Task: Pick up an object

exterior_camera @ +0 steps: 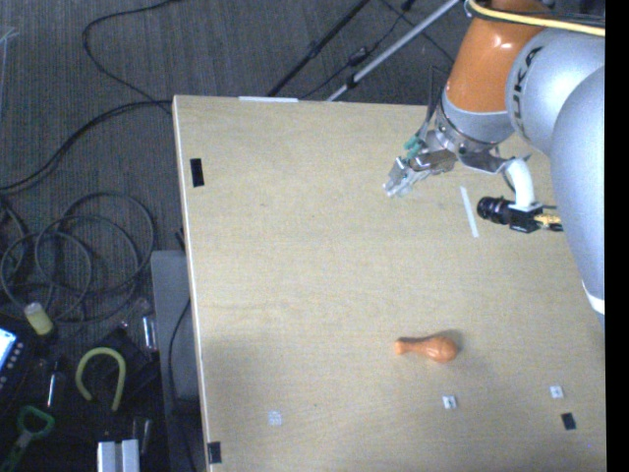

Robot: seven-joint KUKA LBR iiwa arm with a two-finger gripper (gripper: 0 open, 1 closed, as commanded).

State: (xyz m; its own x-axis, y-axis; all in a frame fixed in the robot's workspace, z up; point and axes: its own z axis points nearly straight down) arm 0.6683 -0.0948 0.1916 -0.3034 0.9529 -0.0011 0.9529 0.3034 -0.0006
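Showing 1 small orange pear-shaped object [428,347] lying on its side on the tan bench surface [295,264], toward the near edge, well apart from the gripper [402,182], which hangs above the far part with nothing between its fingers; their spacing cannot be told. Judged light, smooth, possibly rubbery; the narrow neck looks likely to slip, so grasp across the bulbous end.

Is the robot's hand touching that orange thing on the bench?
Apart. The camera view shows the hand near the bench's far side, with a wide stretch of bare bench between it and the orange thing.
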